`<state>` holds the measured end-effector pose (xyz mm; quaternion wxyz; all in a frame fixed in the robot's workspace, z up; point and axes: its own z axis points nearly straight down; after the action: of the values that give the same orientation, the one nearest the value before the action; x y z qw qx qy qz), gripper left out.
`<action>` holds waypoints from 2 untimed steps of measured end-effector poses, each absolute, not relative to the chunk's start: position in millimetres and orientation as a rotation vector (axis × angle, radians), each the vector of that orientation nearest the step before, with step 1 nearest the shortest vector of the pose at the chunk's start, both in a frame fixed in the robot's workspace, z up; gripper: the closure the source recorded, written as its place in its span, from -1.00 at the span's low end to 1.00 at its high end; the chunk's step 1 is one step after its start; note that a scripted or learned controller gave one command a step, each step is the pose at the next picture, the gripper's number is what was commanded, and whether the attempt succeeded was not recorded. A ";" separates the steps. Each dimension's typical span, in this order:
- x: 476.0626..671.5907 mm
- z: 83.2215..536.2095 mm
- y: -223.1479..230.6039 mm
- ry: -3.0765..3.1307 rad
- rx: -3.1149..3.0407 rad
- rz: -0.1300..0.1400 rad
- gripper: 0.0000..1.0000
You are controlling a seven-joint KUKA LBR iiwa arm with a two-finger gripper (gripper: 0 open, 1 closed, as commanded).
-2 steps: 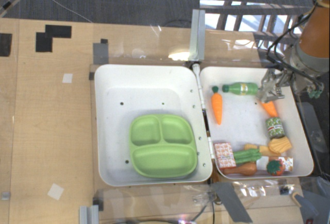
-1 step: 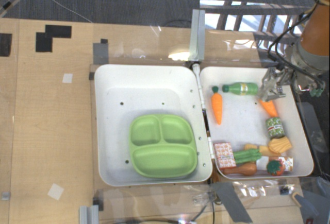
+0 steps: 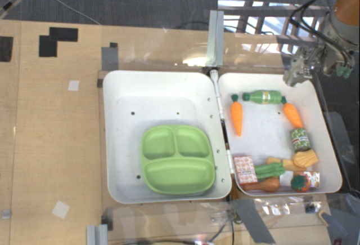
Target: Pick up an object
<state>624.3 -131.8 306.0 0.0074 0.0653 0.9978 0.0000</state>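
My gripper (image 3: 297,73) hangs over the far right corner of the right bin (image 3: 264,125), above and to the right of a green bottle (image 3: 262,97) that lies on its side. Nothing shows between its fingers. One orange carrot (image 3: 237,116) lies near the bin's left wall and another carrot (image 3: 292,115) lies right of the bottle. A small green can (image 3: 300,139) sits by the right wall. Along the near edge lie a yellow toy (image 3: 305,157), a red and white box (image 3: 244,170), a green vegetable (image 3: 270,170) and a tomato-like piece (image 3: 300,182).
The left bin (image 3: 124,97) holds a green divided plate (image 3: 178,158). A metal frame (image 3: 253,18) stands behind the bins. Cables run from the arm at the upper right. The wooden bench (image 3: 50,142) stretches to the left.
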 end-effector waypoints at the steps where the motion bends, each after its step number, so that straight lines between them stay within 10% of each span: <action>1: 541.5 273.7 -75.9 3.115 0.350 0.003 1.00; 2: 536.2 255.6 1.2 3.121 0.280 0.006 1.00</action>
<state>536.2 1.2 255.6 0.0039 0.0893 0.9960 0.0020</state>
